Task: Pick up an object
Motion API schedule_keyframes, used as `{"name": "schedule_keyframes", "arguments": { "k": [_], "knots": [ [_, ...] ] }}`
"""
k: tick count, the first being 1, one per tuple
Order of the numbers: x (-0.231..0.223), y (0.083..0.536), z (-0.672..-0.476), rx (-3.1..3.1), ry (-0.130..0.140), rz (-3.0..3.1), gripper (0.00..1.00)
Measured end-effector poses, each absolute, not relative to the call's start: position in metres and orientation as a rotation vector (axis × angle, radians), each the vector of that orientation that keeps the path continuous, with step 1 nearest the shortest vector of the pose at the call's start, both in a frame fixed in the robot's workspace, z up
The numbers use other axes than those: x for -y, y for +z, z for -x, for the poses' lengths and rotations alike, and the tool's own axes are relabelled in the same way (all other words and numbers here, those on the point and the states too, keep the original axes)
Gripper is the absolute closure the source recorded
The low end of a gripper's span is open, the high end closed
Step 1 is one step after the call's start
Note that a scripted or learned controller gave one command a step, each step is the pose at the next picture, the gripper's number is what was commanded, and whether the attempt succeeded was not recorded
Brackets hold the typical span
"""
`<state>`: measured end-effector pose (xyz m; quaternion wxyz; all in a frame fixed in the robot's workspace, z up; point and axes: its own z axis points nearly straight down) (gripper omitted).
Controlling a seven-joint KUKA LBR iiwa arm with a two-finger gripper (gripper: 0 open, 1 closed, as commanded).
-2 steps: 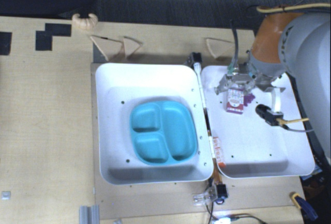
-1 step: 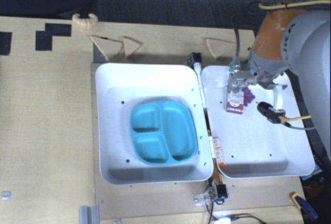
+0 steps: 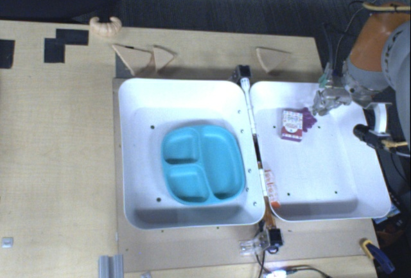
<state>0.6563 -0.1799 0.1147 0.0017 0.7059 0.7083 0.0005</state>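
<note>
A small flat packet (image 3: 292,124), white and red with a purple edge, lies in the upper left part of the right bin (image 3: 334,180). My gripper (image 3: 323,103) hangs just to the right of the packet, over the bin's upper area, beside the packet's purple corner. Nothing shows between its fingers. The grey arm with its orange band (image 3: 372,45) reaches in from the right. A blue divided plate (image 3: 202,163) rests in the middle of the left bin (image 3: 141,116).
A black divider with a cable fitting (image 3: 244,78) runs between the two bins. Tan cardboard wedges (image 3: 144,55) stand behind the bins on the wooden bench. Black cables and a clamp (image 3: 376,135) hang at the right bin's right rim.
</note>
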Motion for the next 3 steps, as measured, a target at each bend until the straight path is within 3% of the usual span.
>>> {"name": "schedule_keyframes", "arguments": {
  "k": [1,2,3],
  "knots": [
    [0.157,0.104,-0.67,-2.226,0.005,-2.211,1.0],
    [0.105,0.216,-0.67,-2.226,0.007,-2.21,1.0],
    [0.106,0.214,-0.67,-2.226,0.004,-2.212,0.0]
  ]
}}
